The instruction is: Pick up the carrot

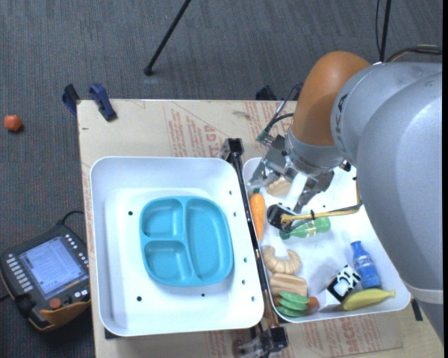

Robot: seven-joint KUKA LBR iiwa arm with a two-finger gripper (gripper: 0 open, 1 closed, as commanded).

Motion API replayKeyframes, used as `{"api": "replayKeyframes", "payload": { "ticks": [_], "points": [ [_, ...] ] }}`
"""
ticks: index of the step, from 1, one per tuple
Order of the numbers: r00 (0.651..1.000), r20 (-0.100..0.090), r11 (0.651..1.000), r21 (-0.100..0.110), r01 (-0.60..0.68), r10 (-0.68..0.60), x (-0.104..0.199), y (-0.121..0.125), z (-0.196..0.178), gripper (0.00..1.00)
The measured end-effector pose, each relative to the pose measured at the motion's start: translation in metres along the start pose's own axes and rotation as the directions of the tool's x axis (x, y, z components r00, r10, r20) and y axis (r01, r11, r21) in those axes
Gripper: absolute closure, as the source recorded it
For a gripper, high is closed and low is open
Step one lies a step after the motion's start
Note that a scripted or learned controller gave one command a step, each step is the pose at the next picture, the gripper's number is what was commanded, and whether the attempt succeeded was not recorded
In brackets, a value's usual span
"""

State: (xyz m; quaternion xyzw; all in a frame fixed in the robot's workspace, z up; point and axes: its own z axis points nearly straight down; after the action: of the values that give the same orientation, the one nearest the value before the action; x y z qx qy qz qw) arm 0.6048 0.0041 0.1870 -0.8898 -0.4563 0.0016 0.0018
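Toys crowd the near end of the right bin [373, 308]: a banana [367, 297], a blue bottle [364, 264], a croissant [281, 259]. Beside it, the left bin [104, 200] holds a blue 3-compartment plate [187, 240]. Farther back, the carrot [258, 214] lies lengthwise along the right bin's left wall. The arm [388, 140] reaches in from the right, its wrist bent downward over the bin's far half. Its tool [287, 186] hangs with 2 fingers spread, released, nothing between them, just right of the carrot's far tip. Both bins rest on the counter [172, 125].
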Motion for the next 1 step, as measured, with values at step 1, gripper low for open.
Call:
{"api": "replayKeyframes", "payload": {
  "ticks": [1],
  "points": [
    [0.994,-0.001,0.994,-0.002,-0.108,0.108,0.0132,0.0186,-0.0004,0.0]
  ]
}}
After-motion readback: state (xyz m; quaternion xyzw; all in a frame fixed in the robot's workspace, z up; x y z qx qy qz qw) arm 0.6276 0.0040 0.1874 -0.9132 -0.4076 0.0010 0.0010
